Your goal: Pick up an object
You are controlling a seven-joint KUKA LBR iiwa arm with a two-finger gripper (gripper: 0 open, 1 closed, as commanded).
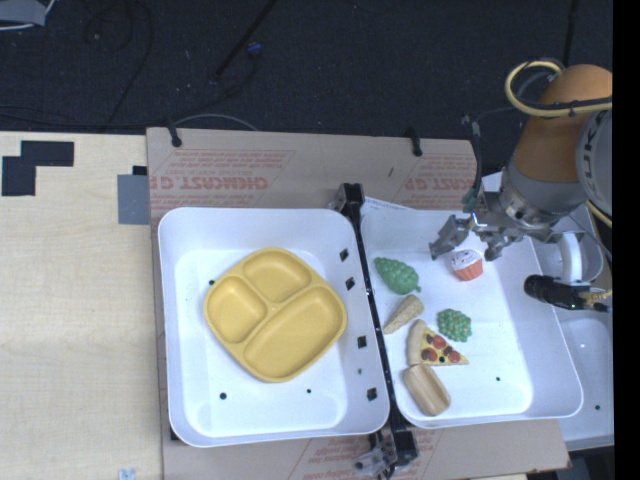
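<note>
the gripper (468, 238) hangs over the upper part of the right bin (560, 388), its 2 fingers spread wide and holding nothing. the cupcake (466, 263) stands upright just below and between the fingertips, so a short straight drop looks enough; the green grapes (396, 274) lie further left.

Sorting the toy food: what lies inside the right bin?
Right bin holds a cupcake beneath the gripper, green grapes, broccoli, a pizza slice, a beige wedge and a bread roll. The arm covers the far corner.

One fixed cam, overhead, slanted down, both bins (200, 230)
</note>
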